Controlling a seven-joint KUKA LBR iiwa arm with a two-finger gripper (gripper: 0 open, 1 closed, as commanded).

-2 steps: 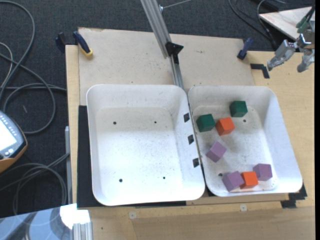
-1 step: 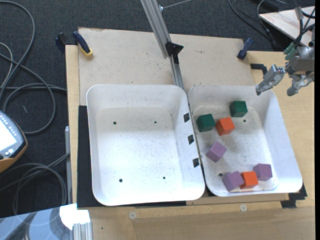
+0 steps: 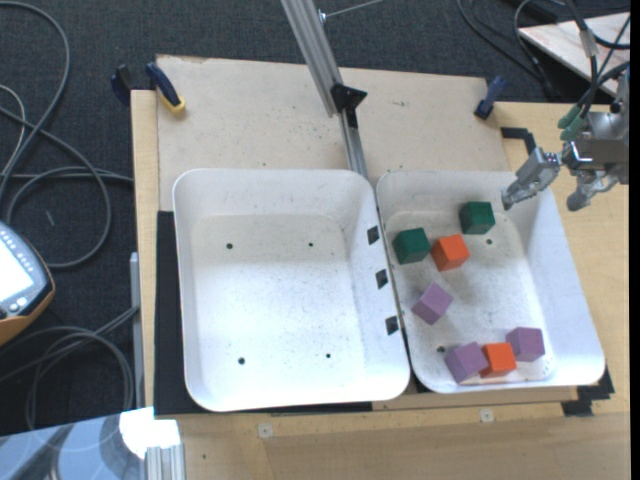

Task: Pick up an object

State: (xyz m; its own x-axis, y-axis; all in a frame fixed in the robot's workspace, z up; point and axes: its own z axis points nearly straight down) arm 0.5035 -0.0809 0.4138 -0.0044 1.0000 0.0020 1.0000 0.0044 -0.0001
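The light wooden table [image 3: 260, 118] carries two shallow white plastic bins side by side. The left bin [image 3: 200, 218] is bare. The right bin [image 3: 565, 298] holds seven small blocks: two dark green cubes [image 3: 410, 245] [image 3: 477, 217], two orange cubes [image 3: 451, 252] [image 3: 498, 358] and three purple cubes [image 3: 432, 303] [image 3: 465, 361] [image 3: 526, 343]. The grey arm's claw [image 3: 550, 194] hangs above the right bin's upper right corner, fingers spread, gripping nothing, near the farther green cube but apart from it.

Seven blocks crowd the right bin [image 3: 560, 268]; the left bin [image 3: 200, 298] lies open.
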